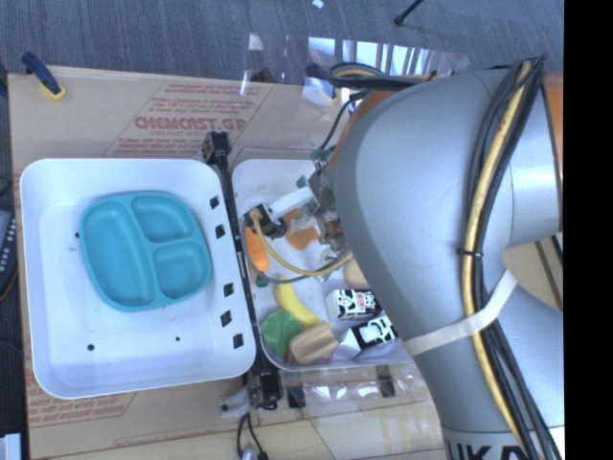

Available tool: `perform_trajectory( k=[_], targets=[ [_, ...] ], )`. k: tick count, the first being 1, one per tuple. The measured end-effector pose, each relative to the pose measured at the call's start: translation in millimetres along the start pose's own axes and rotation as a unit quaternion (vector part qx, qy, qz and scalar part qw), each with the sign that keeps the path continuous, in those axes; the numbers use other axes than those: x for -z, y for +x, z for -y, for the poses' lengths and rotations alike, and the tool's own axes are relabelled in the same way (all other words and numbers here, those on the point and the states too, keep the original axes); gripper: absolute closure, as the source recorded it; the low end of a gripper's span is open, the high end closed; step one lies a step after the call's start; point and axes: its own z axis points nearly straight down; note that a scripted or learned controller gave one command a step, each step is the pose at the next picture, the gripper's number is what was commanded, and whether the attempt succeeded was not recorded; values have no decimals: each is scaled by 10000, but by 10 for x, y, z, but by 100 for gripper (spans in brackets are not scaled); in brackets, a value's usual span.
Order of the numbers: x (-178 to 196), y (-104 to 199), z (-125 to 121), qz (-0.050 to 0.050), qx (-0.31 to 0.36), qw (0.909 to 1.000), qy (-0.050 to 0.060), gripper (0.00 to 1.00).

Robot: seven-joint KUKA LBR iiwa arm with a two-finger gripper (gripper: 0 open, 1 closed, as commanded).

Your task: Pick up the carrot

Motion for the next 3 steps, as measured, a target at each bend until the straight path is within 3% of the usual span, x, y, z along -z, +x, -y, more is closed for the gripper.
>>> perform_trajectory(
  k=[1, 2, 3],
  targets=[
    [2, 425, -178, -2, 153, 9999, 6, 0],
    [-3, -219, 135, 4, 164, 9999, 2, 0],
    [-4, -474, 167, 5, 13, 10000, -7, 0]
  ],
)
